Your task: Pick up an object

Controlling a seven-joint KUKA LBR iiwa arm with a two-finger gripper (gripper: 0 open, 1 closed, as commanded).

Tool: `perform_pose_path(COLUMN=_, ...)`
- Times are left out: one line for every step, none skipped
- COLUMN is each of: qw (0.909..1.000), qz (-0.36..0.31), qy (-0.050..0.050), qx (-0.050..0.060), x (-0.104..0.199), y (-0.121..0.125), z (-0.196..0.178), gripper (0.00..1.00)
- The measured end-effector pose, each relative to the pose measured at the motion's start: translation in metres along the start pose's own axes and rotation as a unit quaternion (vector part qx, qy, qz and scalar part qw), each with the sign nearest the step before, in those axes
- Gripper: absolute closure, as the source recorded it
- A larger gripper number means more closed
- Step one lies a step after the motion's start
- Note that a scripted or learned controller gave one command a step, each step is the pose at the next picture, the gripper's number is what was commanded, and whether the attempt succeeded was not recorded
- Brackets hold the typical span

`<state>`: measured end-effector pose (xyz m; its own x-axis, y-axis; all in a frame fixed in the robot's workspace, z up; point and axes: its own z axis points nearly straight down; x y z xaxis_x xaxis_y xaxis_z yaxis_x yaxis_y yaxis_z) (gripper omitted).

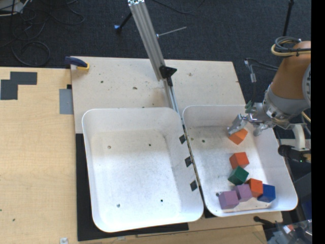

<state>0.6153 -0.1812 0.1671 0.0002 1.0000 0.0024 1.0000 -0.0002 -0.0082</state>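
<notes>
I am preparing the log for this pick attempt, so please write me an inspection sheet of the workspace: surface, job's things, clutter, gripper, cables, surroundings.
Surface: bench with two white bins, left bin and right bin, side by side.
Job's things: in the right bin, an orange block at the gripper's tips; lower down, a red-orange block, a green block, two purple blocks, another orange block and a blue block.
Clutter: a blue and yellow clamp on the bench's far left corner.
Gripper: gripper above the right bin, shut on the orange block.
Cables: loose cables on the dark floor behind the bench.
Surroundings: a slanted metal rail; a wooden table on the left.
</notes>
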Motion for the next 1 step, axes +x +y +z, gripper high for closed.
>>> perform_pose_path(qw=1.0000, qz=0.000, qy=0.000, qx=0.001, x=0.0002, y=-0.0049, z=0.0645, gripper=0.00)
